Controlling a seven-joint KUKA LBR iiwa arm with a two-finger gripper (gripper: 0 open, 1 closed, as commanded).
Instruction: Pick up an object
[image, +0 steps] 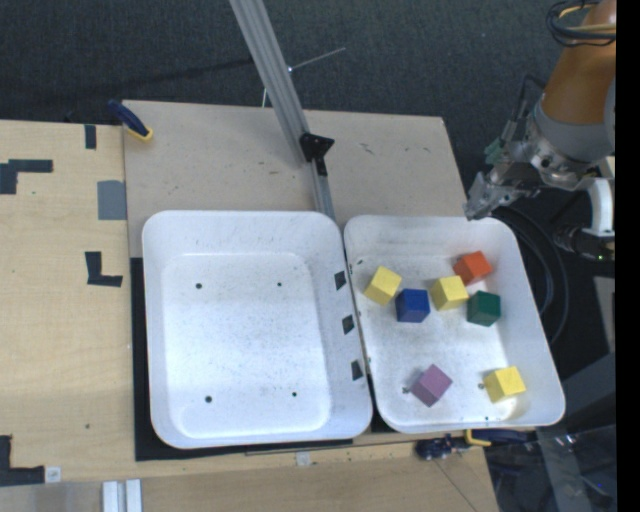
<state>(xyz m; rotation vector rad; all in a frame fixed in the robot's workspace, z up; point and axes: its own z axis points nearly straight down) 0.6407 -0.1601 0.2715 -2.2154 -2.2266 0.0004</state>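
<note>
**Hand parked off the right bin's far corner — nothing grasped**

The hand (483, 195) sits just past the far right corner of the right bin (530, 300), over the bench edge rather than over the bin floor. Nothing is visible between its tips; whether it is released or clenched cannot be told at this angle, as the tips read as one dark blur.

Candidate objects all lie in the right bin, below the hand in the view and on the bin floor. Nearest is the orange cube (473, 266), close under the hand. Just beyond it the yellow cube (449, 292), touching or nearly touching the blue cube (412, 305); the green cube (483, 308) sits beside these. A second yellow cube (382, 284) lies further off, toward the divider between bins. Well away from the hand: the purple cube (432, 384) and a third yellow cube (504, 383) near the bin's front wall. The left bin (160, 240) lies far from the hand.

Risks, as judged from here:
- Orange, yellow, blue and green are crowded — a descent on one could land a tip on its neighbour and push both aside.
- The third yellow cube is tight to the wall; a tip may strike the rim.
- A cube turned diagonally to the closing direction could pivot out as the grip closes.
</note>
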